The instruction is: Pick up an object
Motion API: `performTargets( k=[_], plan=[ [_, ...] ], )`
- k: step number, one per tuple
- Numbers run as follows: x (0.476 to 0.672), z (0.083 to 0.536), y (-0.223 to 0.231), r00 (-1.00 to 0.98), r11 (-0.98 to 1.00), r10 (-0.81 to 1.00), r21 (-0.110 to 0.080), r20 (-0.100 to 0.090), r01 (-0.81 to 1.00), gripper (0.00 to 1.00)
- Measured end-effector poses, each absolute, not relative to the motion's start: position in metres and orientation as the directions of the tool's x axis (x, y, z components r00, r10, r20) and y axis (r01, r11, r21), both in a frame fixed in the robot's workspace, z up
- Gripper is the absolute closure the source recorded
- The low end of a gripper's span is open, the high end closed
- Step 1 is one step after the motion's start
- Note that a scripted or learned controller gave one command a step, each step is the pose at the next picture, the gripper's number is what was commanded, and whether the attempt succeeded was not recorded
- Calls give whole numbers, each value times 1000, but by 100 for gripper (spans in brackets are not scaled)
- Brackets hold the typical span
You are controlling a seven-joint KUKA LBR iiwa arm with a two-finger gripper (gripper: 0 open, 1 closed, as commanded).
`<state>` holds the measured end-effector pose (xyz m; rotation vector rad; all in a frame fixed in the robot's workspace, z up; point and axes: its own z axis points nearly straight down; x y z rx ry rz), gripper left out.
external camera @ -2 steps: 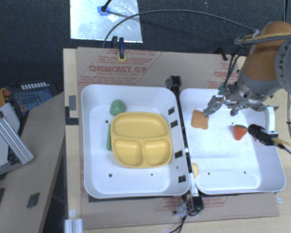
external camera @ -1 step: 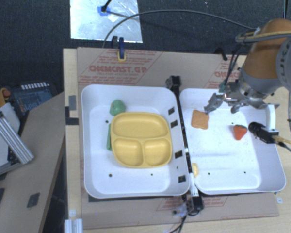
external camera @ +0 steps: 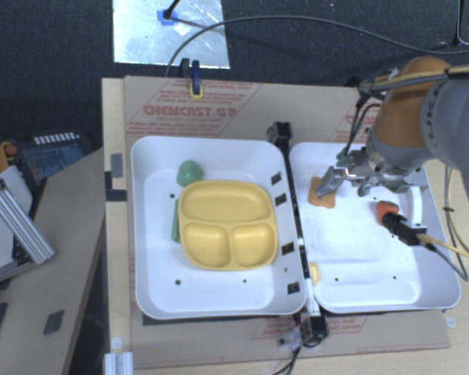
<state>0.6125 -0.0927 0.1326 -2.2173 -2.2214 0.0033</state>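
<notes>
In the right bin (external camera: 375, 287) a flat tan-orange piece (external camera: 324, 193) lies near the upper left corner. My gripper (external camera: 331, 180) hangs just over that piece's upper edge, reaching in from the right; whether it touches the piece is unclear. A small orange-red object (external camera: 387, 207) lies further right in the same bin, under the wrist. The left bin (external camera: 152, 287) holds a yellow divided tray (external camera: 226, 223), with a green object (external camera: 189, 172) sticking out from behind its upper left corner.
A small yellow bit (external camera: 314, 273) sits at the right bin's left rim, near the divider between the bins. A grey aluminium rail (external camera: 12, 213) and a blue-grey device (external camera: 51, 156) lie off the bench at left.
</notes>
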Motion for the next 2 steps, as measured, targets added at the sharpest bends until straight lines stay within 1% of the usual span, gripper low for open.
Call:
performTargets(
  k=[1,2],
  plan=[
    [612,82,-92,-1,1,1000,-2,0,1000,0],
    [614,96,-93,0,0,1000,3,-1,1000,100]
  ],
)
